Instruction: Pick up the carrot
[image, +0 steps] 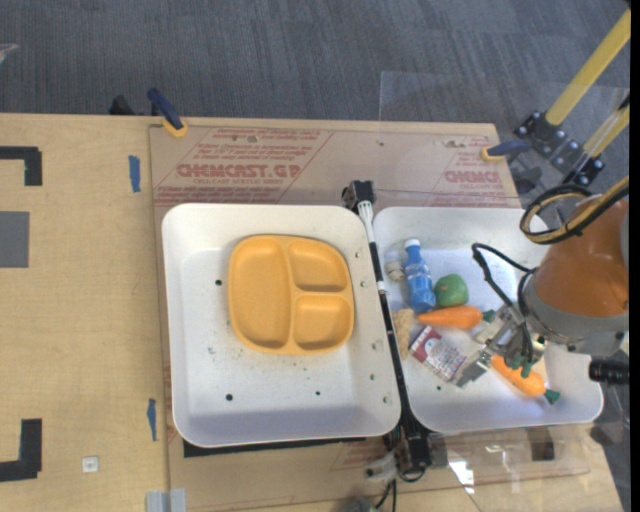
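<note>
Honestly, the fingers (512, 345) blur together, so their spread is unclear, hovering between two carrots (450, 318) at nine and five o'clock.

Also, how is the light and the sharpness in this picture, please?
Camera view: even, soft light; the white bins look bright but keep detail; weak shadows fall under the orange tray. The carrot is fairly sharp, while small parts around the gripper are cluttered and hard to separate.
</note>
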